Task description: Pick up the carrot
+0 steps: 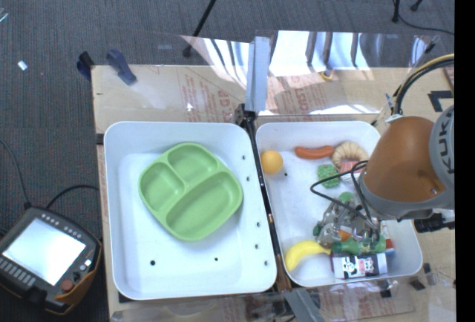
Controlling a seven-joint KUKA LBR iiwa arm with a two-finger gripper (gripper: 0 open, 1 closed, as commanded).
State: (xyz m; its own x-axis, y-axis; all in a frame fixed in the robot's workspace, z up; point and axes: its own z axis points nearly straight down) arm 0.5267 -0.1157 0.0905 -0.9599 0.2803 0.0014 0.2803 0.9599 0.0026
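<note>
**Gripper low at the near end of the right bin, carrot far off**

Gripper (347, 228) sits low in the right bin (297, 139), over clutter at the near end; whether it is released, clenched or grasping anything I cannot tell. Just nearer lie a small black-and-white carton (359, 265), its printing too small to read, and a banana (303, 254). Farther back are a green toy (327, 173), a croissant-like pastry (350, 153) and an orange ball (272, 162). The carrot (315, 152) lies untouched near the far wall, well apart from the gripper. My reading: still the approach step; next the arm must rise, travel to the far end and descend across the carrot. "KU" shows on the arm (404, 165). The left bin (119, 239) holds a green divided plate (191, 190).
</note>
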